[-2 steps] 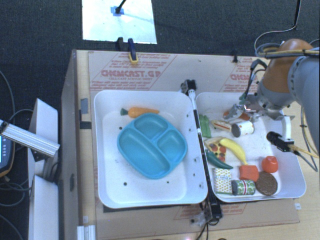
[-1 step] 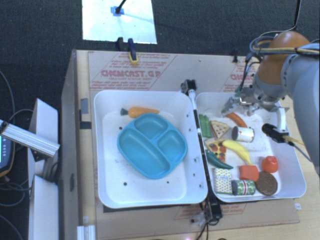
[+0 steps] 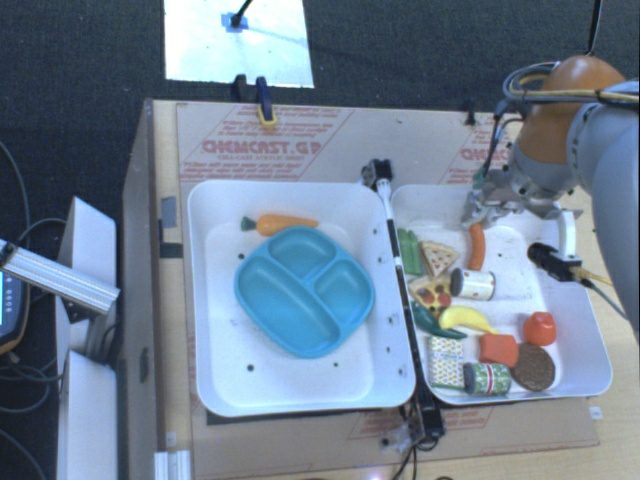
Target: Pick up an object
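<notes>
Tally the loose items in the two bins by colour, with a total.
Orange or red: 4 (carrot, sausage, block, cup)
Blue: 1 (divided plate)
Yellow: 1 (banana)
Brown: 1 (cookie)
Total: 7; remaining small items unclear.

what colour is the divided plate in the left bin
Light blue; the plate shows in the camera view.
</notes>
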Controlling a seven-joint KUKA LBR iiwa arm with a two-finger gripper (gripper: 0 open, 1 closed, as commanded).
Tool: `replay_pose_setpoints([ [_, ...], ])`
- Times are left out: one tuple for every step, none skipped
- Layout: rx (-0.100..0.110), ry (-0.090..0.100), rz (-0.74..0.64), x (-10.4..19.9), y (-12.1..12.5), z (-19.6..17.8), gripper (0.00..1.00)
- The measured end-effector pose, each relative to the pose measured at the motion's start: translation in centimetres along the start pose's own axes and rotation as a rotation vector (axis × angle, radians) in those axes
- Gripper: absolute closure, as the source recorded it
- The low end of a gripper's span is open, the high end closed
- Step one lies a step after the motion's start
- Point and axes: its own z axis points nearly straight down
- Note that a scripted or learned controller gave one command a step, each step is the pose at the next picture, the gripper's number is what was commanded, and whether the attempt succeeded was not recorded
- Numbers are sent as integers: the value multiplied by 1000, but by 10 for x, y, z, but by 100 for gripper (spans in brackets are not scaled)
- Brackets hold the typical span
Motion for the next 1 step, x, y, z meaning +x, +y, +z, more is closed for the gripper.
replay_pose_setpoints([
  [3, 2, 2, 49, -33, -66, 100],
])
